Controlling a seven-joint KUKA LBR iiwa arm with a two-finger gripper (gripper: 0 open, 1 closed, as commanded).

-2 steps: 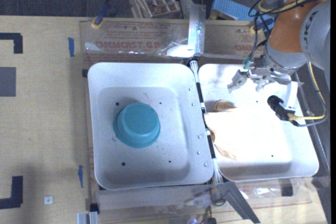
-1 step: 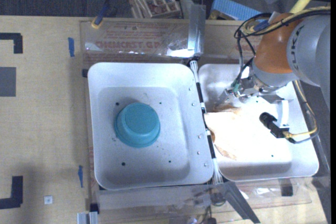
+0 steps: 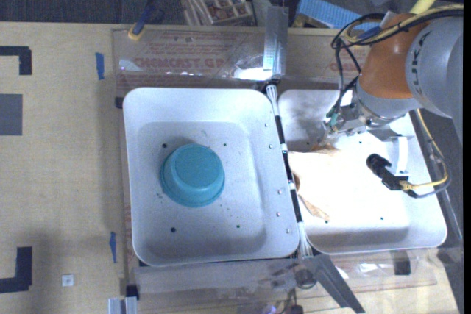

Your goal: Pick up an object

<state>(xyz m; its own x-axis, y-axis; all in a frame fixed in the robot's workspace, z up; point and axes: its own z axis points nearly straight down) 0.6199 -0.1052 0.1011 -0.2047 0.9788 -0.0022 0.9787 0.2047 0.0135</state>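
Tool (image 3: 335,125) sat low inside the right bin (image 3: 423,232), near that bin's back-left corner; whether it was wide or narrow could not be told. A pale tan patch (image 3: 324,173) lay on the floor of the right bin, just in front of the tool. Left of the right bin, in the left bin (image 3: 140,121), a blue bowl (image 3: 193,174) rested upside down, well apart from the tool.

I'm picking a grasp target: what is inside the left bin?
The left bin holds one blue bowl, upside down near its middle, plus a few dark specks on the floor. Whatever may lie under the bowl is hidden. The end effector is over the right bin.
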